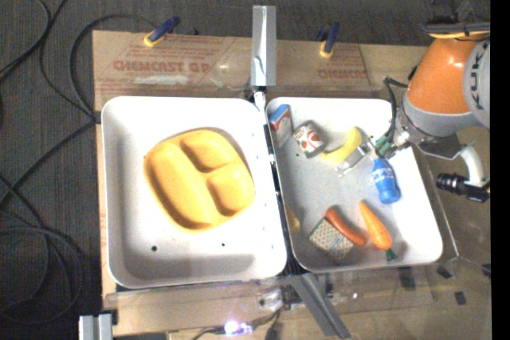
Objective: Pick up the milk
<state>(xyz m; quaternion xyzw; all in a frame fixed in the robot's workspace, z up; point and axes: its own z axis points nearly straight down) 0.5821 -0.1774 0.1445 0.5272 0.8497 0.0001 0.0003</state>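
The milk (pixel 279 124) is a small white carton with blue and red print. It stands in the right bin (pixel 422 251), in the far left corner against the dividing wall. My gripper (pixel 360 154) hangs low over the middle of that bin, to the right of the milk and well apart from it. Its tip is beside a yellow banana (pixel 345 144) and just left of a blue bottle (pixel 386 181). The grey arm with its orange band (pixel 441 81) reaches in from the right.
Between the milk and the banana lies a red and white can (pixel 308 139). A sausage (pixel 345 225), a carrot (pixel 376 226) and a checkered packet (pixel 329 240) lie at the bin's near side. The left bin (pixel 127 251) holds a yellow divided plate (pixel 200 177).
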